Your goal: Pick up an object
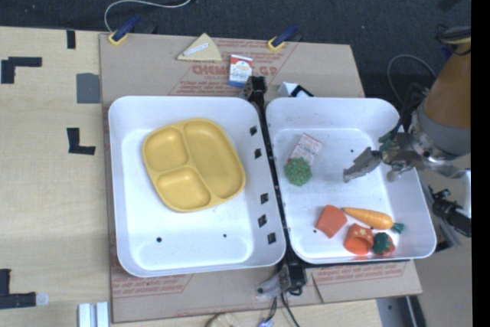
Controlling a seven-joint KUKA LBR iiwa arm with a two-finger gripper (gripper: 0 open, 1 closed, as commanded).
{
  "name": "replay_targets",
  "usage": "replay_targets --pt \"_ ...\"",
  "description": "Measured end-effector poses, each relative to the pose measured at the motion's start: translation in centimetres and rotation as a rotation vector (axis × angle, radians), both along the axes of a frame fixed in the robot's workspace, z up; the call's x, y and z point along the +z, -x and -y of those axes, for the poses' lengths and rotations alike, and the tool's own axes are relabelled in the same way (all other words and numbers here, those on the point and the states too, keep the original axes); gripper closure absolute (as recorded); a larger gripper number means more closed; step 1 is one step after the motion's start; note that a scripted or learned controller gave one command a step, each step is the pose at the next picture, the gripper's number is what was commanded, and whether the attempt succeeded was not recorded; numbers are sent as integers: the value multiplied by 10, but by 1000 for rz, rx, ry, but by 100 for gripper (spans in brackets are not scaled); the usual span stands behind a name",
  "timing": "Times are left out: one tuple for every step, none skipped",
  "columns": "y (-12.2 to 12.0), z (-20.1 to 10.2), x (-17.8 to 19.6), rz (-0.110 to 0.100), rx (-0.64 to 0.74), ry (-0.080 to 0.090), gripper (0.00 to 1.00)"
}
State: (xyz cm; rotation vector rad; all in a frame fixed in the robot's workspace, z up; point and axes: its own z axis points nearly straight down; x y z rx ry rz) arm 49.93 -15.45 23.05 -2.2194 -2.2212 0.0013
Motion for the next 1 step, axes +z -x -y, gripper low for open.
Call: replay_targets --pt "17 -48 -99 -3 1 -1 0"
